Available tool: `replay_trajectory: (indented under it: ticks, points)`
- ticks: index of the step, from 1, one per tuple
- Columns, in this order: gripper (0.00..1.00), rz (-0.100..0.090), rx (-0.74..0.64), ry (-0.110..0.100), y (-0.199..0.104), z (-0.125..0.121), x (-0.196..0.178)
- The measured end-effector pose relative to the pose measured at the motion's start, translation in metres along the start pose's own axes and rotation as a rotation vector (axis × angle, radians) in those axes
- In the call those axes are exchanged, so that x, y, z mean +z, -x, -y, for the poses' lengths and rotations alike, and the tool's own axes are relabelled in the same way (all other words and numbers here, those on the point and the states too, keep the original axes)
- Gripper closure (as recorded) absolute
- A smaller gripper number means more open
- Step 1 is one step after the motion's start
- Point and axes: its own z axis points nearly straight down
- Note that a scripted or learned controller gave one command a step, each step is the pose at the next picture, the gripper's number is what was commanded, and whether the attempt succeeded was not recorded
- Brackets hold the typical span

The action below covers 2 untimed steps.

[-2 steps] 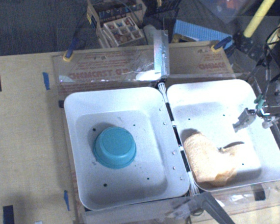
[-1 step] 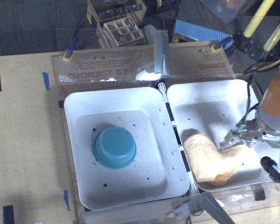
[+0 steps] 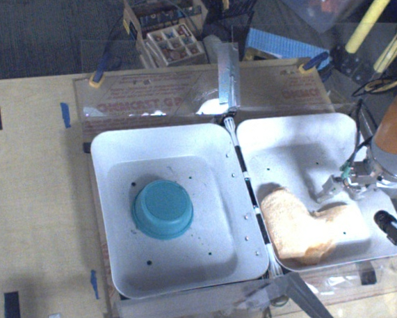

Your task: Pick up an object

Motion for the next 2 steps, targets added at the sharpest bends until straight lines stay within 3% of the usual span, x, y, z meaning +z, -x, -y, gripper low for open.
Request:
replay_trajectory:
  ticks: [1,2]
  points:
    - [0.00,0.009,-0.033,0.002,-0.043,0.012,0.001]
    - [0.00,0.012,-0.225,0.003,-0.055,-0.071,0.002]
